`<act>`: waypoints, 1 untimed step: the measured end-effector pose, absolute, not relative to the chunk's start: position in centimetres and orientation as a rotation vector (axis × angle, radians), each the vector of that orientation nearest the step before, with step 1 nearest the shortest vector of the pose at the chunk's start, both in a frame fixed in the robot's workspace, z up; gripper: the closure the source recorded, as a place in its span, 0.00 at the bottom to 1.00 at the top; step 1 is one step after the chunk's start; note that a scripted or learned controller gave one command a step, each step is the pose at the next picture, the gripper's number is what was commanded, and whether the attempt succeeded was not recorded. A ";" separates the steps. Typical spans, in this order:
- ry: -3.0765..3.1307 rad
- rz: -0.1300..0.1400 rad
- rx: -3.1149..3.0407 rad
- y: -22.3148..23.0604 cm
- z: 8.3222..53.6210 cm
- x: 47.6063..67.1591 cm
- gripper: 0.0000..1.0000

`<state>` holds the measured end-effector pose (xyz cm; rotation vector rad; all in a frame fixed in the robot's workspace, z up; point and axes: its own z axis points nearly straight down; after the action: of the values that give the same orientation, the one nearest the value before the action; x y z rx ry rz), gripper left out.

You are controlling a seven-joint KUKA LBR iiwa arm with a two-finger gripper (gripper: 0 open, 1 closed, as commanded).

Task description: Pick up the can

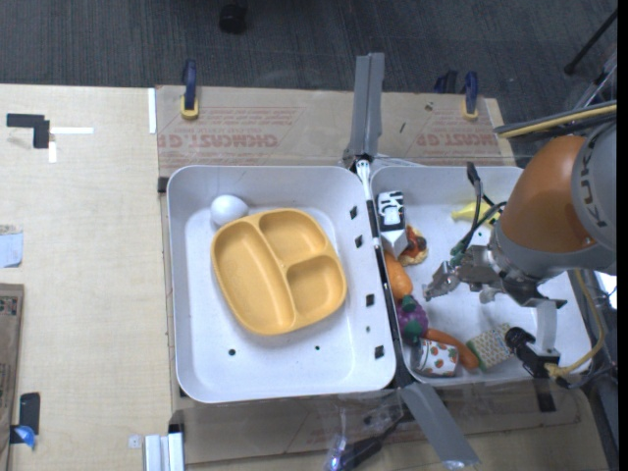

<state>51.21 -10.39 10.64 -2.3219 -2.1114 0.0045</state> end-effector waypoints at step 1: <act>-1.841 0.005 -2.545 -8.9 19.1 56.5 0.00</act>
<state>56.53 -8.89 19.08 -2.5446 -1.8413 0.0045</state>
